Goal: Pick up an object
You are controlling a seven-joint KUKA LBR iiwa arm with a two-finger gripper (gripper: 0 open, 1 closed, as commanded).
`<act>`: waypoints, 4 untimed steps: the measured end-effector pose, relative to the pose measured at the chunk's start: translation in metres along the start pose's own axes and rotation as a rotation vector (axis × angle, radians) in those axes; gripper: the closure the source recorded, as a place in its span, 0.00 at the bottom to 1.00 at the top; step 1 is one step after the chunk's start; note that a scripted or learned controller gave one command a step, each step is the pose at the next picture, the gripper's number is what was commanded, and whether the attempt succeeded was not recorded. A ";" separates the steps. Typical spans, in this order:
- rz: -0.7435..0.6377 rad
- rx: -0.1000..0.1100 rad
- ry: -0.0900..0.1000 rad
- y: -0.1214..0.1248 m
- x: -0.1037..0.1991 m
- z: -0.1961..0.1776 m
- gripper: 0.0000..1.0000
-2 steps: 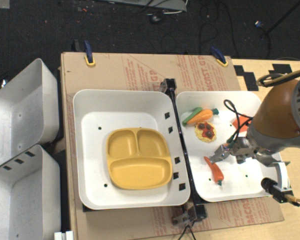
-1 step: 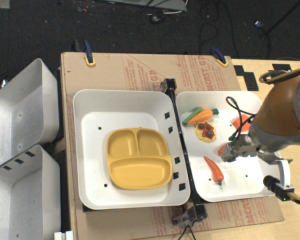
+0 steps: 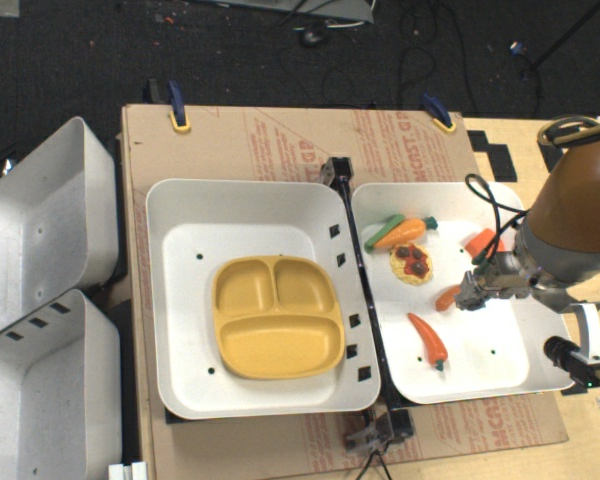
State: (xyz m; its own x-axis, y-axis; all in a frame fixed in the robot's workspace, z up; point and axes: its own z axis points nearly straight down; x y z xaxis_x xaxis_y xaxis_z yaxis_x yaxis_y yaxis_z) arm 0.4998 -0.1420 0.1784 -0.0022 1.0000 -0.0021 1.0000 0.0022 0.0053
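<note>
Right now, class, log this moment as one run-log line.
tool: low in right white bin | nearest: small orange-red toy piece | yellow divided plate: left bin

Two white bins are sitting side by side: the left bin (image 3: 170,298) is holding one yellow divided plate (image 3: 278,316), and the right bin (image 3: 480,373) is holding one carrot (image 3: 398,232), one small pizza (image 3: 412,263) and one chili pepper (image 3: 429,339).
</note>
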 end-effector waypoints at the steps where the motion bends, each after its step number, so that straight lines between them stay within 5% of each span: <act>1: -0.001 0.000 0.000 0.004 0.000 -0.043 1.00; 2: -0.001 -0.002 -0.001 0.006 0.000 -0.094 1.00; 4: -0.005 0.002 0.002 0.049 0.090 -0.082 1.00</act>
State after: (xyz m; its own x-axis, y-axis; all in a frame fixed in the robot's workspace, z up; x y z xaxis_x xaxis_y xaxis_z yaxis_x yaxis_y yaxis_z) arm 0.5483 -0.0517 0.2608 -0.0075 1.0000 0.0000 1.0000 0.0075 0.0031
